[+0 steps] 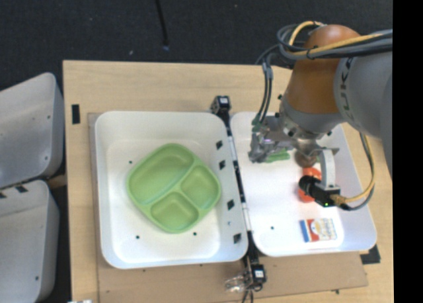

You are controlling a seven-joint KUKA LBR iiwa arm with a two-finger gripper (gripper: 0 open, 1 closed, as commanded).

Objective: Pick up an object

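Note:
My gripper [266,151] hangs low over the far left part of the right bin [277,229]. A small green object [280,156] lies right beside its fingers, partly hidden by them. An orange object [307,187] rests in the middle right of the same bin, under a cable. A flat white card with red and blue print [319,230] lies near that bin's front right corner. The arm's orange band and grey wrist cover the bin's far end.
The left bin [119,242] holds a light green divided plate [173,187] with three compartments. A black divider with clips [232,176] runs between the bins. Yellow and black cables [360,182] loop along the right bin's right side.

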